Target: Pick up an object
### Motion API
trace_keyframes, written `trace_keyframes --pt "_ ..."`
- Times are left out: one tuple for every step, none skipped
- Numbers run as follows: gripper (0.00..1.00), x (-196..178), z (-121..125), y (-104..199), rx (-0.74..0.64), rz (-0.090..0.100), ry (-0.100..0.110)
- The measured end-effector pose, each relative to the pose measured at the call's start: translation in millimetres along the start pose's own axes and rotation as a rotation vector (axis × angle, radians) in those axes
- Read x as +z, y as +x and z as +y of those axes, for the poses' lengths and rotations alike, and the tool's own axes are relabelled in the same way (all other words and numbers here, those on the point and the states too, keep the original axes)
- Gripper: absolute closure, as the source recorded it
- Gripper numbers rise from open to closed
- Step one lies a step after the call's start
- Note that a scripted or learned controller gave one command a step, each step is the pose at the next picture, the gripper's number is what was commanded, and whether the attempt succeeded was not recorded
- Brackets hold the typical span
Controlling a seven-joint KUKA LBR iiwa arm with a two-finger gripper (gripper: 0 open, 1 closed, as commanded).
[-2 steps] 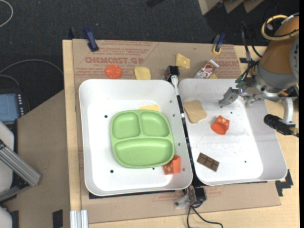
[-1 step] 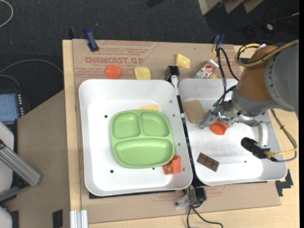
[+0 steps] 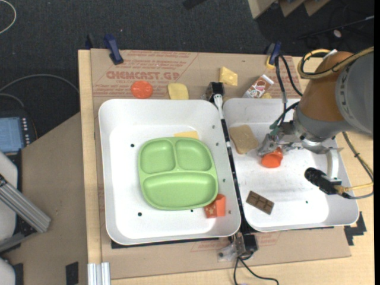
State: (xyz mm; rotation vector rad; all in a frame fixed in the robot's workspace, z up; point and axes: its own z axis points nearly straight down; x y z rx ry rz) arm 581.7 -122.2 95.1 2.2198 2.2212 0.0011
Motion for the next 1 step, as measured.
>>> trace_keyframes --pt "1.0 -96.0 3.9 83.0 -0.009 0.003 -0.01"
